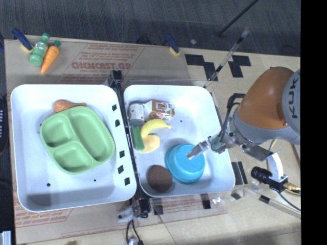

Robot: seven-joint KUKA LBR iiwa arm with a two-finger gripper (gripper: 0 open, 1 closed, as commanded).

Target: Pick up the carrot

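Nearest me, I am seeing a brown ball (159, 177) and a blue bowl (184, 166) in the right bin (217, 117). The gripper (196, 151) is hanging over the bowl's rim, and I cannot tell whether it is open or closed; nothing is showing in it. Further back, a banana (153, 127) is lying in the same bin. In the left bin (25, 137), a green divided plate (76, 137) is sitting with an orange-brown lump (64, 105) at its far edge.

Farthest off, the carrot (49, 59) is lying on the cardboard beyond the left bin, touching a green bottle (38, 52), well apart from the gripper. I am judging it a light, stiff, smooth toy, tapering and likely to slip. I am planning to pinch across its thick middle, clear of the bottle.
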